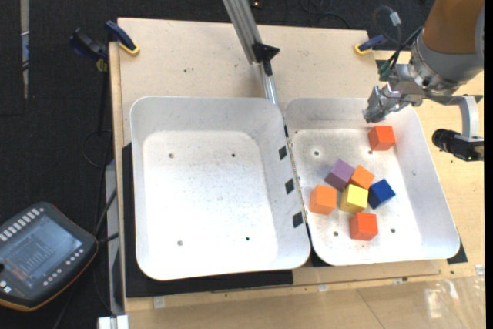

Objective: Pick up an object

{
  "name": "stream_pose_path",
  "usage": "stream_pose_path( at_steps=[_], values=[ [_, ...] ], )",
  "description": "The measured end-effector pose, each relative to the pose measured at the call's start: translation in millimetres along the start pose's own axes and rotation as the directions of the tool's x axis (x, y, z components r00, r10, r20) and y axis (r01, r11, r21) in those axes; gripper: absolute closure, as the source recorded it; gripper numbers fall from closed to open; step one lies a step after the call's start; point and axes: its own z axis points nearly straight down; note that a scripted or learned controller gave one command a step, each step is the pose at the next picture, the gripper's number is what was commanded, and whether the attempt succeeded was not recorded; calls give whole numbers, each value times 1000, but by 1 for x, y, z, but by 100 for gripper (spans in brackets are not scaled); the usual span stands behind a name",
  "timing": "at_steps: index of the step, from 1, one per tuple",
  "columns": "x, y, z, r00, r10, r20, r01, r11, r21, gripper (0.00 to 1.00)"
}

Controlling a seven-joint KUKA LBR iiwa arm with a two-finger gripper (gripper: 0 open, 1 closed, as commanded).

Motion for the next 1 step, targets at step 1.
stream_pose_path(
  at_steps=[1],
  values=[
    [48,-16,-7,1000,-5,-3,5,1000,6,100]
  ],
)
